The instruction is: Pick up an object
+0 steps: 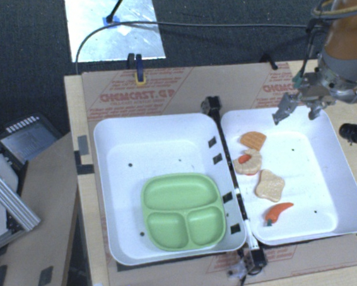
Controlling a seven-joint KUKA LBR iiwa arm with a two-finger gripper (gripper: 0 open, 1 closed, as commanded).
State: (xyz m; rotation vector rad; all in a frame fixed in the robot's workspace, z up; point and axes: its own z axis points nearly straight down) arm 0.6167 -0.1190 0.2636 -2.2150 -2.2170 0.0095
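Gripper (297, 110): being held above the far edge of the right bin (332, 155); fingers are spread apart, nothing between them.
Arm (346, 45): reaching in from the right, orange band showing above the wrist.
Right bin contents: a tan cracker-like piece (253, 140) lying farthest back; a round slice with a red topping (248, 162) just in front of it; a bread slice (270, 185) nearer; an orange chili pepper (278, 211) nearest the front.
Left bin (121, 145): a green divided plate (183, 210) is lying in its front half.
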